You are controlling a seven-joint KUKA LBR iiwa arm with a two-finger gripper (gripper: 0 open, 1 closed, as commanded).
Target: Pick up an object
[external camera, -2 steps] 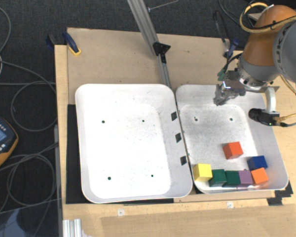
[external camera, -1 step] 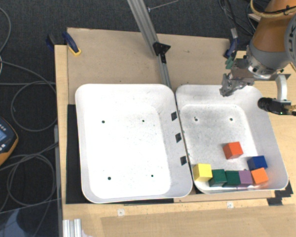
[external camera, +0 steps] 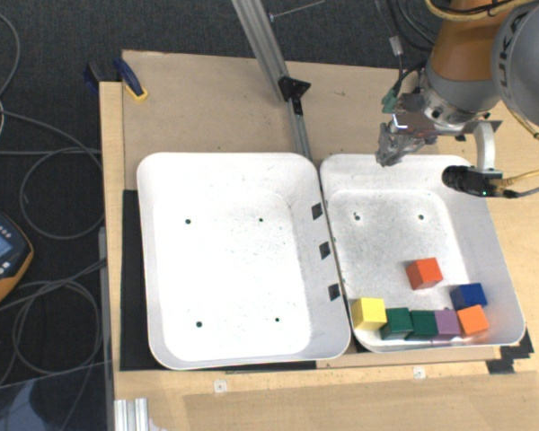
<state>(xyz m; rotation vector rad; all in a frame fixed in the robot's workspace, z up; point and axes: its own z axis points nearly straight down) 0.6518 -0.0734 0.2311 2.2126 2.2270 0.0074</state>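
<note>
1. Small red-orange cube lies alone mid-floor in the right shallow white bin.
2. Two-finger metal gripper hovers above that bin's far rim; grip state unclear.
3. Other coloured cubes line the near wall.

Single fixed cam above the bench, looking down at a slant. Both bins fully in frame (left bin, right bin); arm enters from the right.

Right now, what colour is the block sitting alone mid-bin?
Red-orange block, clearest in the camera view.
</note>
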